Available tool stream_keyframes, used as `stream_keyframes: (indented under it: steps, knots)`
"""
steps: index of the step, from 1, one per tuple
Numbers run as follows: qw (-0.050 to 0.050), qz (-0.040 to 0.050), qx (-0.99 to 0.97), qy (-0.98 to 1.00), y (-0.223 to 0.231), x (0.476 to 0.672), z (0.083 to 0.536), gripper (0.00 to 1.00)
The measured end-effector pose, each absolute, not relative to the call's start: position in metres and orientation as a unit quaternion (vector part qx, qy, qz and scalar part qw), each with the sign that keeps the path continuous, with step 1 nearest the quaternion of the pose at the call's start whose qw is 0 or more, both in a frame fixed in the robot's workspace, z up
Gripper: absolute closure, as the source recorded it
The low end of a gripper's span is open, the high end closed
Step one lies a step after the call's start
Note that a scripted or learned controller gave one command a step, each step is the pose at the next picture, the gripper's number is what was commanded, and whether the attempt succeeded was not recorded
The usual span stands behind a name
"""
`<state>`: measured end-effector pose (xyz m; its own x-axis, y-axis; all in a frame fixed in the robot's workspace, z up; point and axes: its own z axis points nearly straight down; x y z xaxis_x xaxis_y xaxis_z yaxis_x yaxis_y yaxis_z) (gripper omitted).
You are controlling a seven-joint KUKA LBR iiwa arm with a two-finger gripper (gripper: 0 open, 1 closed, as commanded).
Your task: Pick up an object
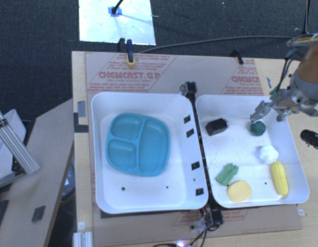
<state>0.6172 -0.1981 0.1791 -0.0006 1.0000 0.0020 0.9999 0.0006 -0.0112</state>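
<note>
The right bin [298,153] holds several small objects: a black block [216,126], a dark green ball [258,128], a white crumpled lump [267,153], a yellow corn cob [279,178], a green vegetable piece [227,174] and a yellow rounded piece [239,191]. My gripper [270,112] hangs over the bin's far right part, just above and to the right of the green ball. It is open, with nothing between its fingers [260,110].
A blue sectioned plate [137,144] lies in the left bin [105,112]. A black-clipped divider [196,138] separates the two bins. The grey arm with its orange band [309,60] comes in from the right. A blue clamp [129,50] sits on the bench's far edge.
</note>
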Motion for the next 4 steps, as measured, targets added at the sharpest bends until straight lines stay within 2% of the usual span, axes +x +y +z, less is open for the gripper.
stream_keyframes:
  steps: [1,3,4]
  knots:
    - [-0.001,-0.0004,-0.706,-0.708,-0.197,0.620,0.188,0.00]
    - [0.000,0.0004,-0.705,-0.710,-0.191,0.629,0.083,0.00]
    - [-0.001,-0.0005,-0.705,-0.709,-0.191,0.631,0.085,0.00]
